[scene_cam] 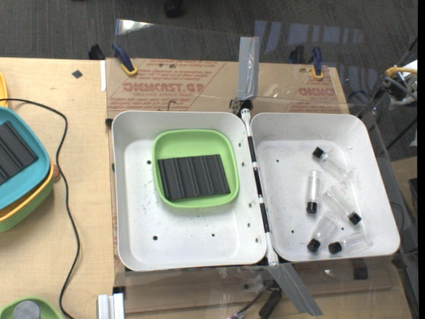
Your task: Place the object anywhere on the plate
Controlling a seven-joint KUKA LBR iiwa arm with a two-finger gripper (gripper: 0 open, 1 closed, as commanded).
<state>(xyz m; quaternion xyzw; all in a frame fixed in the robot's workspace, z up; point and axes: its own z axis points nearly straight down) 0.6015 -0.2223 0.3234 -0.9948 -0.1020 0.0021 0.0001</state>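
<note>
Nearest the lower edge, a black cable [69,205] trails over the pale wooden tabletop [40,258] at the left. Beyond it the two shallow white bins sit side by side, touching along their inner rims. The right white bin [285,238] holds five small clear plastic vials with black caps, scattered in its right half: two lie near the front wall [324,232] [350,243], two sit mid-bin, one roughly upright in the view [311,188] and one slanted just to its right [342,205], and one lies toward the far wall [331,163]. All of them are well apart from the plate. In the left white bin [133,244] a light green square plate with rounded corners [166,145] sits toward the far side, with a dark grey ribbed rectangular mat [194,177] lying on it. To the left, a teal tray [33,178] is stacked on others. Behind the bins lies brown cardboard with red print [166,85], held by yellow-tipped clamps [126,64], then dark carpet [265,5].
</note>
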